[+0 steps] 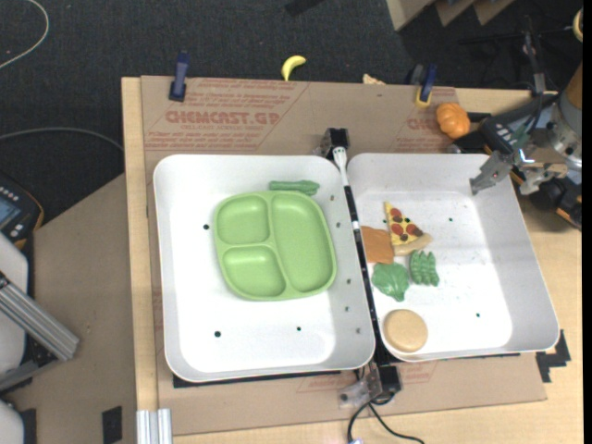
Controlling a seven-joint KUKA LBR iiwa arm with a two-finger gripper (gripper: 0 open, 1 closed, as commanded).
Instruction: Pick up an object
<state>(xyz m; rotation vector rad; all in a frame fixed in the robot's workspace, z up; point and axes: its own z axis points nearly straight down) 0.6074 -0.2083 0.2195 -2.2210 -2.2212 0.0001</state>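
My gripper (509,179) hovers over the far right corner of the right bin (504,276), its two grey fingers apart with nothing between them. Toy food lies along that bin's left side, well to the gripper's left. There is a pizza slice (405,226), an orange-brown flat piece (376,244), a green leafy piece (390,281), a smaller ridged green piece (424,268) and a round tan bun (405,330). In the left bin (185,322) a green divided plate (275,245) lies flat, with a green pod (294,188) at its far edge.
An orange toy fruit (451,118) and a yellow banana (292,65) lie outside the bins on the board's far side. Blue clamps (178,77) (425,83) hold the far edge. A black and white bar (344,183) runs between the bins.
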